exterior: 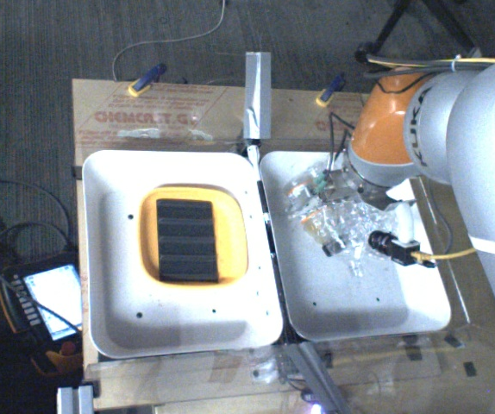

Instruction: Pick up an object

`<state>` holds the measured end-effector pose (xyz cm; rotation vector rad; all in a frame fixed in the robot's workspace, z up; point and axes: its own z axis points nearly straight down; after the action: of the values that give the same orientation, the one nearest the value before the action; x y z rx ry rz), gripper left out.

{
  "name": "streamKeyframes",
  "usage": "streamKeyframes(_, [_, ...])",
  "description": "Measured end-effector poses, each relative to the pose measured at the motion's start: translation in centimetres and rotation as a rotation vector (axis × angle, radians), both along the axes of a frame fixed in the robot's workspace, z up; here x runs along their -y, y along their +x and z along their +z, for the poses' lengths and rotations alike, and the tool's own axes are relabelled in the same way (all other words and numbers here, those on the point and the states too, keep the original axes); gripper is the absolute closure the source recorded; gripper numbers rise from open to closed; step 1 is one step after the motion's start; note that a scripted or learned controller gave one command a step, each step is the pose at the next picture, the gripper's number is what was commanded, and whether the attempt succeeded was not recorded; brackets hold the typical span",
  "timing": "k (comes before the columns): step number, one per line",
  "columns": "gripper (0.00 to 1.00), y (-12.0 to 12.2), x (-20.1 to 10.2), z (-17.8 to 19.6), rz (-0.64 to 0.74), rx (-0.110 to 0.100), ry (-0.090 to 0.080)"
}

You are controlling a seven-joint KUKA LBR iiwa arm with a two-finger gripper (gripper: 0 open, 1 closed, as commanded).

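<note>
Left bin (109, 257): one yellow tray (150, 240) with a black ribbed insert (185, 240), lying flat near the centre. Right bin (377, 309): a heap of clear crumpled plastic (334, 214) in the upper half. The arm (454, 119) reaches in from the right; the gripper (351, 198) is low over that heap, touching or just above it. Claw state: cannot tell, hidden among the plastic and wrist.
</note>
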<state>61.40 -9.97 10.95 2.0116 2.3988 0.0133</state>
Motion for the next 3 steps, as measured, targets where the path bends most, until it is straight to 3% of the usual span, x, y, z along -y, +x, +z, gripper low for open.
streamKeyframes(1, [0.00,0.63,1.96,-0.39,0.104,0.018,-0.004])
streamKeyframes(2, [0.00,1.09,2.68,-0.37,0.188,0.010,0.001])
streamKeyframes(3, [1.00,1.14,2.54,0.56,0.189,0.012,0.004])
